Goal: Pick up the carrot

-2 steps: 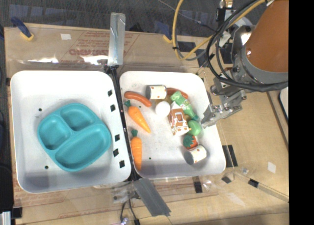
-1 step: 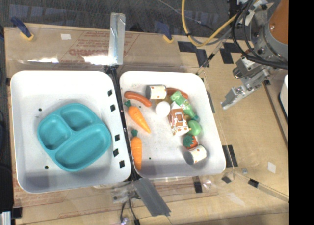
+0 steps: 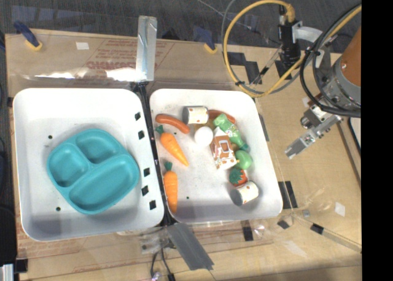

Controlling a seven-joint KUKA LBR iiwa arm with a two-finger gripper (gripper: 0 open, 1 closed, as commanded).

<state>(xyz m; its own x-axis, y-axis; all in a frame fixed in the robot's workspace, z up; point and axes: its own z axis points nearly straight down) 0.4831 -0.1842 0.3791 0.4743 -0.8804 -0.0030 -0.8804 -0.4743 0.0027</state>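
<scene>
Diagonally the carrot [image 3: 174, 148] lies — leafy end upper-left, tip lower-right — hand [image 3: 307, 138] grip undeterminable, outside the bin.

Both white bins, the left bin [image 3: 24, 151] and the right bin [image 3: 265, 169], look like smooth plastic with a dull sheen. The teal divided plate [image 3: 92, 170] in the left one appears to be matt plastic. In the right bin, the two carrots, one [image 3: 174, 148] farther and one [image 3: 170, 190] nearer, look like smooth toy plastic, as does the glossy orange-brown sausage [image 3: 172, 123]. The white egg [image 3: 203, 134] is smooth and slightly shiny. The worktop [image 3: 295, 243] looks like pale wood or board, with a clear, reflective film at its far left. The hand [image 3: 310, 132] looks like bare grey metal.
</scene>
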